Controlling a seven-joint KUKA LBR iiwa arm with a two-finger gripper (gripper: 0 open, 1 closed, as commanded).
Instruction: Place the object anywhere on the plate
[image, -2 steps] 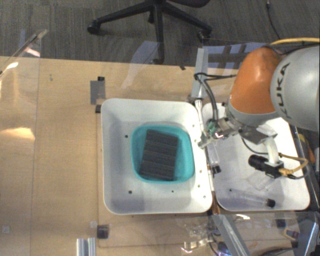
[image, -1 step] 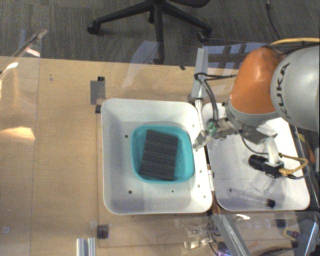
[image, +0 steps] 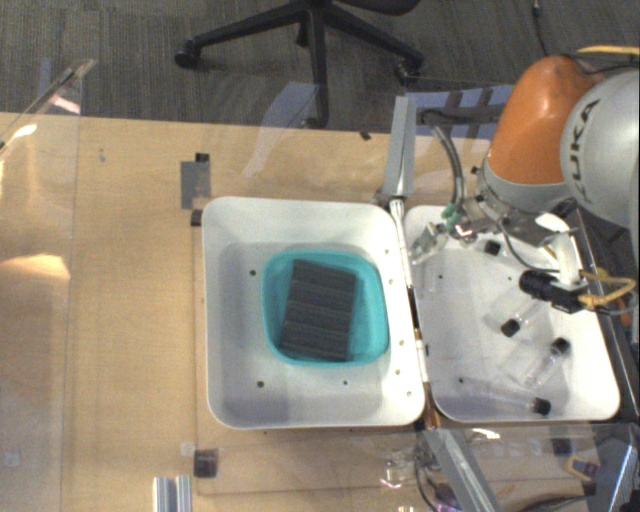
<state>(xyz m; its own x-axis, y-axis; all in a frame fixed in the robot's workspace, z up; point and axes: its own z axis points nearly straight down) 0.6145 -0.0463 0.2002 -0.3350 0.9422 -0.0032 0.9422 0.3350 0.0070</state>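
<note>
2 white bins sit side by side on the table (image: 110, 330). Left bin (image: 230, 390) holds a teal plate (image: 372, 322), and a dark ribbed block (image: 319, 309) lies flat on that plate, within its rim, slightly tilted from the bin's edges. Plate and block are well to the left of the claw (image: 452, 222) and somewhat below it in the view, across the wall shared by the 2 bins.

Arm (image: 560, 125) enters from the right, its orange band above the upper part of the right bin (image: 450, 350). Claw is at that bin's upper left corner, near the dividing wall. Whether it is spread or pressed together cannot be told; the parts there are small and cluttered. Nothing is seen between them.

Cables (image: 560, 285) hang from the wrist to the right of the claw, over the right bin. A few small dark pieces (image: 509, 325) lie on that bin's floor, below and to the right of the claw, apart from one another.

A chair base (image: 310, 45) stands on the floor beyond the table, far above and left of the claw.
</note>
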